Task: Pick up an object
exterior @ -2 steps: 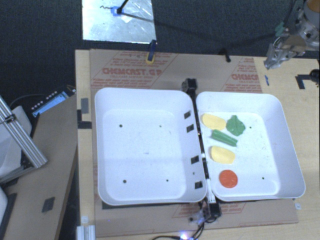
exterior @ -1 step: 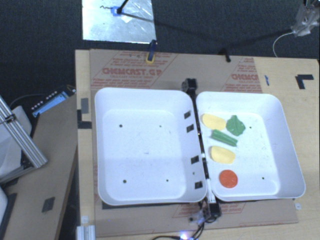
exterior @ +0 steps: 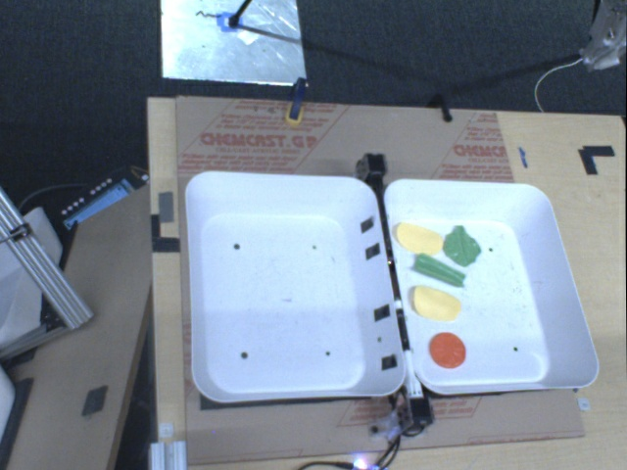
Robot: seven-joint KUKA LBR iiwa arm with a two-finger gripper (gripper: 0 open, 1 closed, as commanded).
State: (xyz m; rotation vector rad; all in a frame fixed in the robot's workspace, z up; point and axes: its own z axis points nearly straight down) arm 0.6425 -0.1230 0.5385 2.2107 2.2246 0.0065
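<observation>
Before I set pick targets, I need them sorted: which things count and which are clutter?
Pickable, in the right white bin:
upper yellow piece
green leafy piece
green stick
lower yellow piece
orange-red disc

Clutter:
left white bin
foil sheet
black cables

You see two white bins: the left bin (exterior: 211, 262) and, at 3 o'clock, the right bin (exterior: 549, 272) with two yellow pieces (exterior: 418, 237) (exterior: 436, 304), a green leaf (exterior: 461, 246), a green strip (exterior: 439, 270), and a red disc (exterior: 448, 350) at 6 o'clock.

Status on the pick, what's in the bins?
Right bin holds five pieces: two yellow pieces, green leafy piece, green stick, orange-red disc. All lying loose, none lifted. Clustered near the divider, stick touching the leafy piece.
</observation>
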